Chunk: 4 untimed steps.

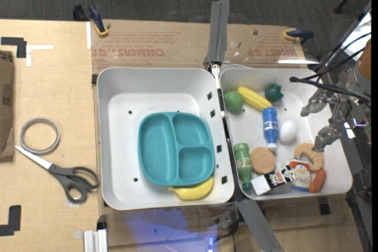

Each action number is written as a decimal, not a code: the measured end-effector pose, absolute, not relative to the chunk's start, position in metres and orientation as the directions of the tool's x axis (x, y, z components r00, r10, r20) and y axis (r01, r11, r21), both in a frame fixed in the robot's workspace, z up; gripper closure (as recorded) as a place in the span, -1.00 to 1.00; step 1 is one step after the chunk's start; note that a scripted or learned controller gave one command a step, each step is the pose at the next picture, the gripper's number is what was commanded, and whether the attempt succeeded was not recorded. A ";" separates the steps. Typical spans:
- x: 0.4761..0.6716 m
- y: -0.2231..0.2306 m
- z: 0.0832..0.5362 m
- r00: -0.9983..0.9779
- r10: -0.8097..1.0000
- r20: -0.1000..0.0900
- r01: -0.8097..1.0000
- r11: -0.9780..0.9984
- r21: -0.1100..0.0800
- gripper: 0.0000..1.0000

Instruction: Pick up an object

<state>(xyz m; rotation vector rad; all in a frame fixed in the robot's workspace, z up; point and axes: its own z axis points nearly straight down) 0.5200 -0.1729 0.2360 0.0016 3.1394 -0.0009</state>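
Note:
My gripper [318,123] hangs over the right side of the right bin [255,81], its two fingers spread open with nothing between them. One fingertip [309,107] is toward the back. The other is just above a tan pretzel-like piece [307,153]. To the gripper's left lie a white egg [287,131] and a blue bottle [270,124]. Also in this bin are a yellow corn cob [254,98], a green lime [234,101], a dark green piece [273,92], a green bottle [242,159], a brown disc [263,160], a small carton [275,179] and a red sausage [317,180].
The left bin [118,127] holds a teal divided plate [176,147] with a banana [193,190] at its front edge. Scissors [66,174] and a tape roll [39,135] lie on the bench to the left. Cables and the arm crowd the right edge.

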 end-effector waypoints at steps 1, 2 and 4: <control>0.579 -0.165 0.108 -0.989 -0.145 -0.002 -0.145 0.989 0.000 -1.00; 0.596 -0.099 0.092 -0.989 -0.145 -0.002 -0.145 0.989 0.001 -1.00; 0.602 -0.129 0.093 -0.995 0.101 -0.005 0.101 0.995 -0.001 -1.00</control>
